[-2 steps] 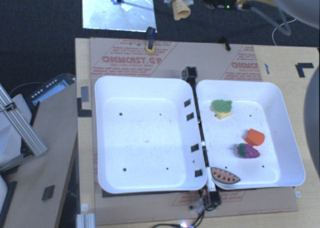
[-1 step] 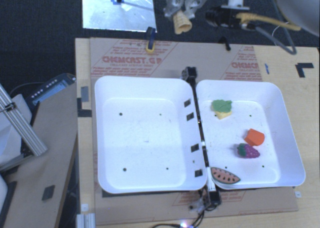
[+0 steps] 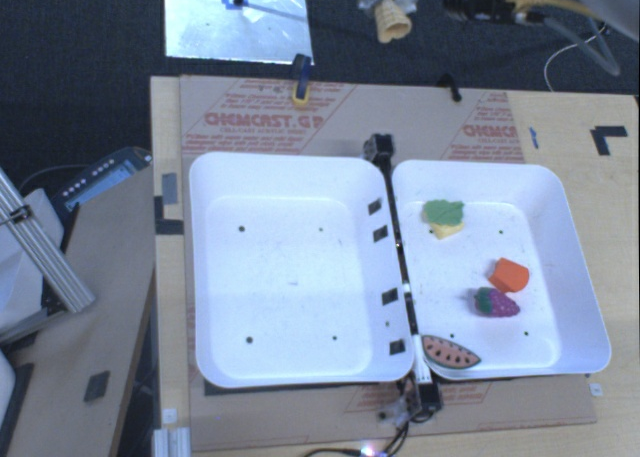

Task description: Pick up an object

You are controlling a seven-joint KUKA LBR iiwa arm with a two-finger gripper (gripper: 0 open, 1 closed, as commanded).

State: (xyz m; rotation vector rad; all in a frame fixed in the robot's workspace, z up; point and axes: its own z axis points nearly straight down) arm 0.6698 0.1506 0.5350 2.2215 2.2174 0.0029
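Up beyond the bins, the end effector grips a cone-shaped toy by its top; light, rigid, easily slipped.

Lighting even and fairly bright, diffuse, from overhead. Both white bins, left bin and right bin, near saturation; inner walls show only faint grey shading. Shadows soft and short: a thin dark line under the bins' near rims on the table. Strong glare on the metal sheet beyond the table's far left corner. Overall image slightly soft and grainy; small toys lack crisp edges. Dark floor underexposed, little texture.
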